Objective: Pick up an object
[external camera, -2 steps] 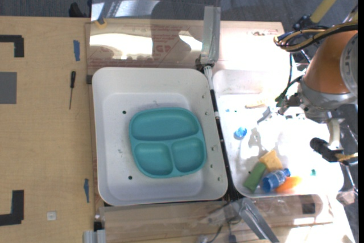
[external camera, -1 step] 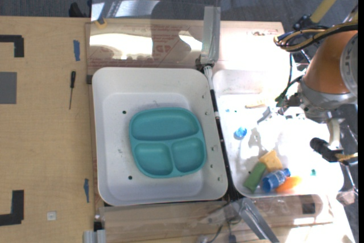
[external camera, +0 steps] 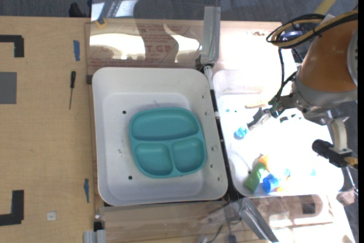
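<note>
My gripper [external camera: 259,118] hangs over the upper left part of the right bin [external camera: 227,94], on the grey arm with the orange band [external camera: 330,60]. Just below and left of it lies a small light-blue object [external camera: 240,133], with nothing seen held. Near the bin's front edge a green object [external camera: 252,180] lies beside a blue one [external camera: 271,182], and a yellow-orange piece [external camera: 261,161] sits above them. Glare washes out much of this bin.
The left bin [external camera: 108,99] holds a teal divided plate [external camera: 167,141]. A grey post [external camera: 210,37] stands behind the wall between the bins. Black cables [external camera: 287,31] loop off the arm. A screwdriver [external camera: 71,88] lies on the bench at left.
</note>
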`<control>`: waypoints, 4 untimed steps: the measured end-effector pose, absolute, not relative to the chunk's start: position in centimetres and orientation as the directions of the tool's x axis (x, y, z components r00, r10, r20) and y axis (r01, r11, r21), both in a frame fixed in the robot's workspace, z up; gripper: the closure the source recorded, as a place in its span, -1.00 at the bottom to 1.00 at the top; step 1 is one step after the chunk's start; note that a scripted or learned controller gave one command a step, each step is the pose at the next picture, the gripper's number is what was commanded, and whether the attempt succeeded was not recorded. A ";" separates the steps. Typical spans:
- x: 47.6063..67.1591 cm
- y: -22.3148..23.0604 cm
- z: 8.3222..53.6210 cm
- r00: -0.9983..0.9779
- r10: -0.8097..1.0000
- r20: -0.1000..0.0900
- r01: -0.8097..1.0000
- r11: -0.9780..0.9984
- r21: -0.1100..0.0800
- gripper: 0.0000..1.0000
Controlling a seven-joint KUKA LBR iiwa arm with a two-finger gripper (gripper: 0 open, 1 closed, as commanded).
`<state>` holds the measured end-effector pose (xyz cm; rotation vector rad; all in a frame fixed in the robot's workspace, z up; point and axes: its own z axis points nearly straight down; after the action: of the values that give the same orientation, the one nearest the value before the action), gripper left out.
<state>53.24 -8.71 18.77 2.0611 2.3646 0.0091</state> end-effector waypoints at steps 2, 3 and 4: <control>48.3 -11.3 8.8 -0.622 0.783 -0.007 0.783 0.622 0.006 -1.00; 48.5 -11.2 10.0 -0.621 0.784 -0.013 0.784 0.621 0.013 1.00; 50.6 -7.0 21.6 -0.862 0.506 -0.009 0.506 0.862 0.005 1.00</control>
<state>50.55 -6.99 21.56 0.8219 3.0221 0.0042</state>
